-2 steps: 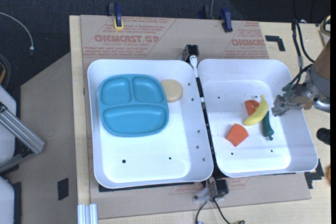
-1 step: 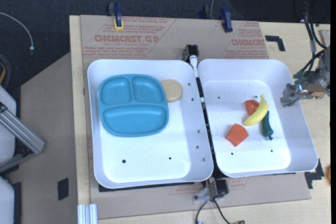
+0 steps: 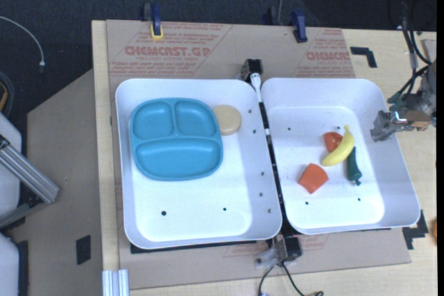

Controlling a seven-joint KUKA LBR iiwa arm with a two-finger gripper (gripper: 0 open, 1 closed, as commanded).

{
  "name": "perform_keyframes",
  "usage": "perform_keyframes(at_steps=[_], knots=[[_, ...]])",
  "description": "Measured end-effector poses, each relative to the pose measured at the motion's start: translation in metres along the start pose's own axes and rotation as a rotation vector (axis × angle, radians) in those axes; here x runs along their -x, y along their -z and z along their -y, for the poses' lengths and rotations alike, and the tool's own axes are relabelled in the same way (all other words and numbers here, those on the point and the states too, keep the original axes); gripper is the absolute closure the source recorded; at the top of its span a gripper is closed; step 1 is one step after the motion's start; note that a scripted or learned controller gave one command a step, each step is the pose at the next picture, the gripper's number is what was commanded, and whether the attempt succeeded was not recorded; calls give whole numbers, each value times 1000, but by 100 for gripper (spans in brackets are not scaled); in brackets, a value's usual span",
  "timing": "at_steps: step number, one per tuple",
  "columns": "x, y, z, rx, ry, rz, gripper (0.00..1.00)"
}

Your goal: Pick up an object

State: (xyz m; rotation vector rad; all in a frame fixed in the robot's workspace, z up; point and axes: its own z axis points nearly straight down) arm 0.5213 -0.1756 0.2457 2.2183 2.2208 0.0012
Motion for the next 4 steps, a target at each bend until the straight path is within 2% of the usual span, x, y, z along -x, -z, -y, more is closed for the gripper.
perform_keyframes(at_steps=[1,2,3,4], knots=[[-44,-13,-20,-3,4,-3,100],[-92,-5,-39,1,5,-2,100],[-135,-19,-64,0,5,-2,100],[-191,-25,-93,-1,5,-4,100]])
